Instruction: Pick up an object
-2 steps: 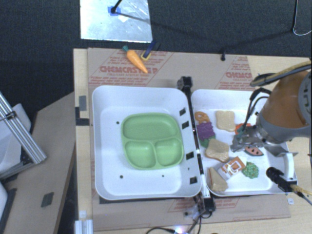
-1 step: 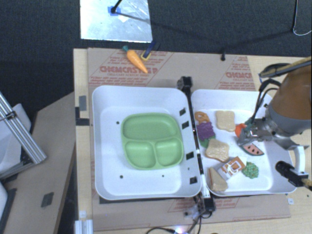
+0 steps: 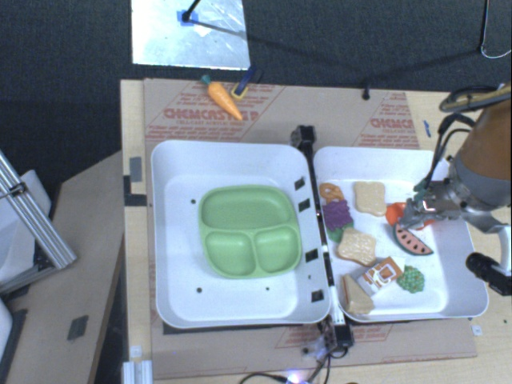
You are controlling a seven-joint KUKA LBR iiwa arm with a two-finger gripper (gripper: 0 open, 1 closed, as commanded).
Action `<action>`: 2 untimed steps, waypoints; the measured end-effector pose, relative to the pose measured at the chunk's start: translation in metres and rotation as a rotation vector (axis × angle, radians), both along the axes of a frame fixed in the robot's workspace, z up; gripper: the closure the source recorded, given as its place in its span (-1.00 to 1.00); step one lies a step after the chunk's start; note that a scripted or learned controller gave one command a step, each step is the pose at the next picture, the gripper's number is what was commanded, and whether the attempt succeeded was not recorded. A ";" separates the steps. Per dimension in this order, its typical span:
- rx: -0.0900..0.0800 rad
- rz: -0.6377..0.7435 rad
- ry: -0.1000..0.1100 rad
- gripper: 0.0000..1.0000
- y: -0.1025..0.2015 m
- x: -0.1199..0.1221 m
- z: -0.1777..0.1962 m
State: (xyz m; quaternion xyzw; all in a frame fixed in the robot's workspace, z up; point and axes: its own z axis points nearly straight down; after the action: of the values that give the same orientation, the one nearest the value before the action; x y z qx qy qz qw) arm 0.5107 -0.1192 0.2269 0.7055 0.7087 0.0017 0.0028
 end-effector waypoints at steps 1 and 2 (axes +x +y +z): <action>0.002 0.004 0.000 1.00 0.029 0.045 0.011; 0.002 0.004 0.001 1.00 0.059 0.087 0.014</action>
State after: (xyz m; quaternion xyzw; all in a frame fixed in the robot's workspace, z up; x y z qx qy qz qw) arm 0.5981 -0.0603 0.2414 0.7042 0.7100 0.0021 0.0019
